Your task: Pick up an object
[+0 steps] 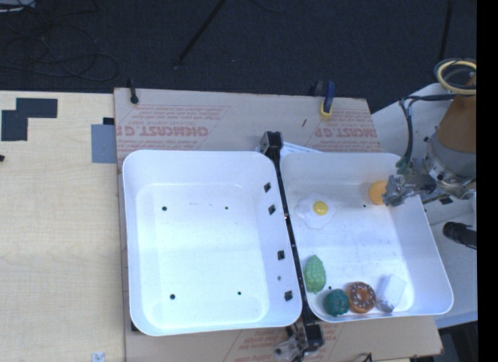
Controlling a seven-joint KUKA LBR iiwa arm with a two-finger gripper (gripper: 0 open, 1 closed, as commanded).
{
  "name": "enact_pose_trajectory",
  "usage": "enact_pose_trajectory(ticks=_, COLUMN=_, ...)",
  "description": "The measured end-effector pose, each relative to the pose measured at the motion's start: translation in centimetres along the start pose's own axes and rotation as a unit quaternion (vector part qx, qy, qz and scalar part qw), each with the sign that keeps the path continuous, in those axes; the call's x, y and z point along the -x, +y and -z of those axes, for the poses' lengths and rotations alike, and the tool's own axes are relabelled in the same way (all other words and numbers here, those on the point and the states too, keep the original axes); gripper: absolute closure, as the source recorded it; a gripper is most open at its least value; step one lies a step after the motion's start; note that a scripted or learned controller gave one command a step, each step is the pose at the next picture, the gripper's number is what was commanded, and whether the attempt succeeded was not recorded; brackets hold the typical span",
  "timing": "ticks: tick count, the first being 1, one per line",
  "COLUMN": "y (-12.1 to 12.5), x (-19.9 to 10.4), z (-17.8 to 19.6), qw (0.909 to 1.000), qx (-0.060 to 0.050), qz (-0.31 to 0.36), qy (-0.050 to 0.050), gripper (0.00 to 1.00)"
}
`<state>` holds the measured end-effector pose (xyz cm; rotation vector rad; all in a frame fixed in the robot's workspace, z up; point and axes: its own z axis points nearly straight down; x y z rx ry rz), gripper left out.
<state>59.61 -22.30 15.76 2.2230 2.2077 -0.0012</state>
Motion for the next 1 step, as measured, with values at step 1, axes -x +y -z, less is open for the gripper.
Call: enact_pose_trajectory(ticks=1, y=-0.02, x=-0.01, z=-0.05, qw=1.0000, qx=-0.001, qz=0.000, qy=0.000, gripper=0.00)
